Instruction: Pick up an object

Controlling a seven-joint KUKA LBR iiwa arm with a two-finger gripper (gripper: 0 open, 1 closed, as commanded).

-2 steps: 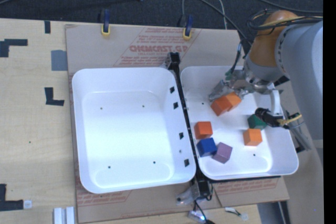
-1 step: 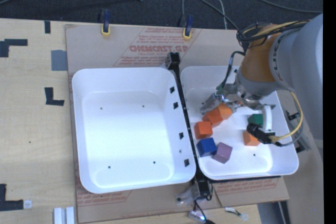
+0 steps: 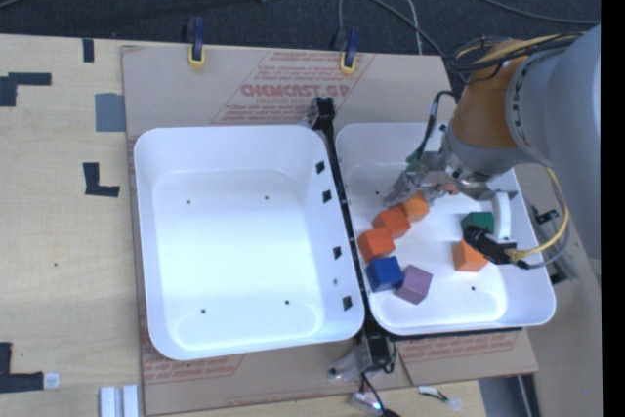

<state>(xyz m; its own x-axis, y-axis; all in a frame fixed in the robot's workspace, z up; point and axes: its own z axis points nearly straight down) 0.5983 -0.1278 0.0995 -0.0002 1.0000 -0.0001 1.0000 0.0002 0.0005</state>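
Arm: the grey KUKA arm [image 3: 547, 103] reaches in from the right, its orange band [image 3: 483, 107] above the wrist, over the right bin.
Claw: the claw [image 3: 422, 186] hangs low in the right bin [image 3: 527, 308], just above the small orange block; whether it is spread or pressed together cannot be told (the wrist and cables crowd that spot).
Small orange block: [image 3: 417, 207] lies right below the claw, touching or nearly touching the next orange block.
Orange blocks: a second orange block [image 3: 393, 221] and a third [image 3: 375, 242] run in a slanted row down toward the bin's left wall.
Blue cube: [image 3: 384, 273] sits just below the third orange block, near the divider.
Purple cube: [image 3: 414, 283] sits just beside the blue cube, to its right.
Green block: [image 3: 478, 224] lies toward the right side of the bin, with another orange cube [image 3: 469, 256] just below it.
Left bin: [image 3: 156, 171] stands beside the right one on the desk [image 3: 59, 210].
Cardboard sheet: [image 3: 283, 88] lies under both bins, held by two yellow clamps [image 3: 197, 54] at its far edge.
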